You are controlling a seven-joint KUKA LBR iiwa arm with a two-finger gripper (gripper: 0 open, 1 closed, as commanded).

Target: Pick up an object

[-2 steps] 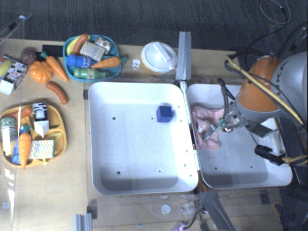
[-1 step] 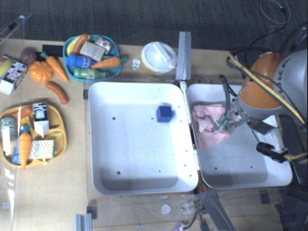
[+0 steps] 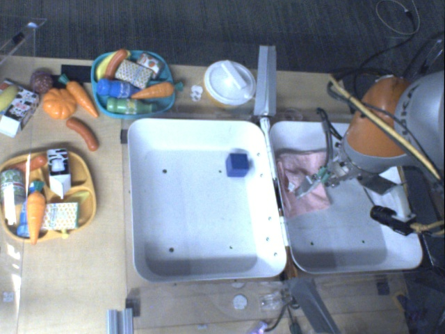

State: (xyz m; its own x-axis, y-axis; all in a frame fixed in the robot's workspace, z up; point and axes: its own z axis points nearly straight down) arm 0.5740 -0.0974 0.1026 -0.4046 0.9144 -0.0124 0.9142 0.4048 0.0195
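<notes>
Yellow tray point(image 3: 83, 211): far left on the bench, packed with toy food, among it a carrot point(image 3: 35, 211), small printed boxes and a can.
Loose toys: above that tray lie a small pumpkin point(image 3: 58, 104), a second carrot point(image 3: 84, 98) and a sausage point(image 3: 83, 133), all straight on the wood.
Blue bowl point(image 3: 167, 103): at the back edge, heaped with more toy food, a blue bottle and an orange carrot on top.
White lid point(image 3: 230, 81): round, just right of the bowl, behind the bins.
Left bin point(image 3: 195, 256): wide, white, shallow; it touches its neighbour along the middle divider.
Blue block point(image 3: 238, 164): the one thing in the left bin, sitting in its upper right part, well apart from the arm.
Right bin point(image 3: 348, 256): smaller in view, partly covered by the arm.
Pink cloth point(image 3: 300, 186): crumpled against the right bin's left wall, in its upper left part.
Gripper point(image 3: 311, 181): low over the cloth, its tips right at the fabric's right side; from where I stand I cannot tell how far apart the tips are or whether any cloth is caught in them.
Arm point(image 3: 379, 127): grey with an orange band, coming in from the right, cables trailing over it.
</notes>
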